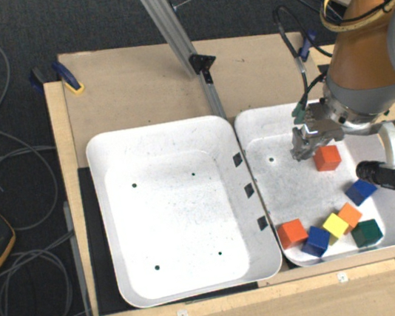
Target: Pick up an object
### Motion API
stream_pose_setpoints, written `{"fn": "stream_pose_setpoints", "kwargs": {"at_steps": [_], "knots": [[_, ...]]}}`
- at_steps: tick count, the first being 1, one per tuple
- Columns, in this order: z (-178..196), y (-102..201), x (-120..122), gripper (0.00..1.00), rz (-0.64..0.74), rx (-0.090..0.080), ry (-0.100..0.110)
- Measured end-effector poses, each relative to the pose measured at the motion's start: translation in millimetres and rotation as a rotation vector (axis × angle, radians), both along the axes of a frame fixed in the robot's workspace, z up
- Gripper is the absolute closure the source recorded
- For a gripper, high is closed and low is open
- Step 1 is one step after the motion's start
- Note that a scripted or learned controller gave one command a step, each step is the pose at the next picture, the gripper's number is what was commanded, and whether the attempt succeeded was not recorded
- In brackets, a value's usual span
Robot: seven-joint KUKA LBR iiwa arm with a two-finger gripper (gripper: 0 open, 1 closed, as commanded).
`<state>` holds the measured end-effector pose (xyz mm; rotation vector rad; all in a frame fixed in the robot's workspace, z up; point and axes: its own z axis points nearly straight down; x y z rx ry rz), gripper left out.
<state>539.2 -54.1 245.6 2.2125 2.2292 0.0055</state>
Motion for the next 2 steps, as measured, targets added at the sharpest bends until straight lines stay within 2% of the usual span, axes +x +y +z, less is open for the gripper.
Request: {"fn": "stream_pose_setpoints", "kwargs": {"at_steps": [2], "knots": [[13,101,48,1.00,0.000,0.001,0.000]]}}
